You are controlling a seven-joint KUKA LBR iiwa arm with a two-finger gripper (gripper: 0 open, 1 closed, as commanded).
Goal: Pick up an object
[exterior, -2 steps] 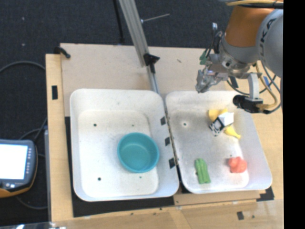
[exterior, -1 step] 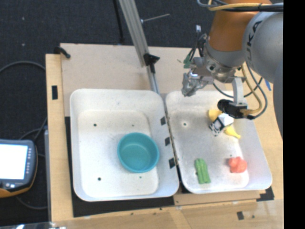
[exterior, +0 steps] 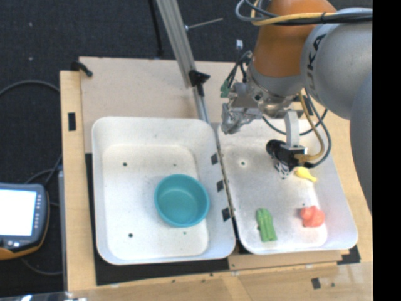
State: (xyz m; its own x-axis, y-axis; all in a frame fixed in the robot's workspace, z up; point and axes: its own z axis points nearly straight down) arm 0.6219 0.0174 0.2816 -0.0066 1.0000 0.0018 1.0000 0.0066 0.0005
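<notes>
My gripper [exterior: 229,124] hangs over the far left corner of the right bin [exterior: 341,212], close to the edge shared with the left bin. Nothing shows in it. In the right bin lie a green ridged object [exterior: 266,224] near the front, a red-orange object [exterior: 312,216] at the front right, and a small yellow object [exterior: 305,175] in the middle right. All three lie well in front of and to the right of the gripper. A teal bowl [exterior: 182,199] stands upright in the left bin [exterior: 113,168].
A slanted metal rail [exterior: 182,49] runs from the top of the view down to the bins' shared far edge, just left of the gripper. The arm's bulk covers the right bin's far right part. A tablet [exterior: 19,218] lies off the bench at left.
</notes>
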